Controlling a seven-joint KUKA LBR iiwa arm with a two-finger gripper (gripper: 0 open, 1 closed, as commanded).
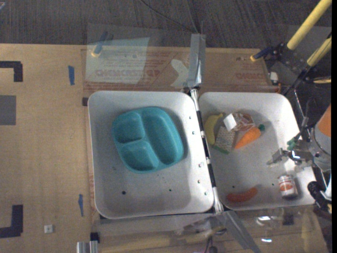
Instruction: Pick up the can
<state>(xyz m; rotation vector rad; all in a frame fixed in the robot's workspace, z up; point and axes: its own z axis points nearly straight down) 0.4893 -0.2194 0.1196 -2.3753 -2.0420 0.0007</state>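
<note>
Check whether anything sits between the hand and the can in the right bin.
Nothing visible does. The hand hangs over the right bin near its right wall, and the can stands upright just below it in the view, with bare bin floor between them. The carrot and the orange sausage-like piece lie off to the left.

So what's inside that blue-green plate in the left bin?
Nothing that I can see. The teal divided plate lies in the left bin, and its three compartments look bare. Whatever is beneath the plate is covered. The can is in the right bin.
</note>
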